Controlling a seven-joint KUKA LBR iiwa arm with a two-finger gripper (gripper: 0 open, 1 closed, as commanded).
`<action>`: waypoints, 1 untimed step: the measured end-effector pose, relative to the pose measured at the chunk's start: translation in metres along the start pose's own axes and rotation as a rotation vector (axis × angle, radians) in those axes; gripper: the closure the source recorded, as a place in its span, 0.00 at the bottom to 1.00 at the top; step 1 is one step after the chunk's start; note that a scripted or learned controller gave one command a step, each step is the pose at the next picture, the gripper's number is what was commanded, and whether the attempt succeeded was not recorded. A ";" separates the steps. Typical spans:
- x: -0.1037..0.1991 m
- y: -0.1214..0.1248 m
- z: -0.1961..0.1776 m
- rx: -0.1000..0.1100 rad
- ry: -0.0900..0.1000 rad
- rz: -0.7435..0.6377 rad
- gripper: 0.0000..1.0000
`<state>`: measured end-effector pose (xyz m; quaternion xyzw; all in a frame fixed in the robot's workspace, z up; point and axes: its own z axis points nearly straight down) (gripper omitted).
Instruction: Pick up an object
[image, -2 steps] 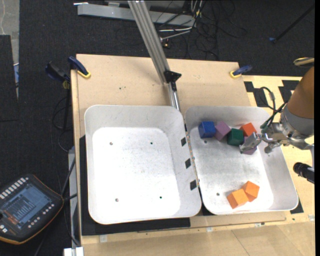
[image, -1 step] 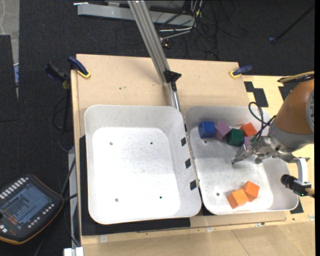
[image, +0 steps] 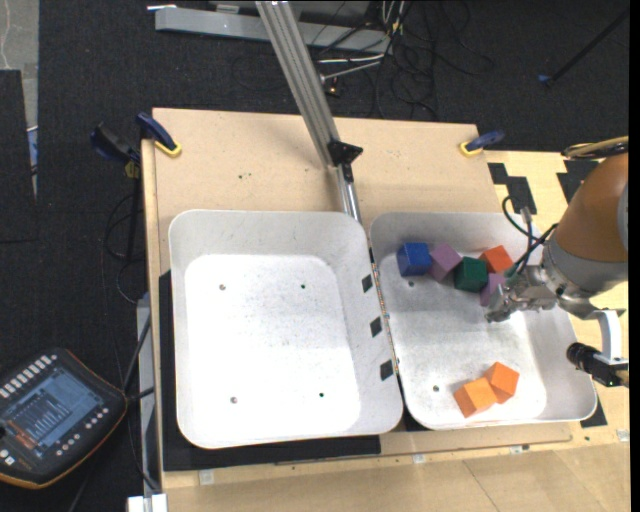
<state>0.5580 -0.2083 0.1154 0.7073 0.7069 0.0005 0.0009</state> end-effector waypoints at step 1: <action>-0.010 -0.003 -0.052 -0.004 -0.002 0.000 1.00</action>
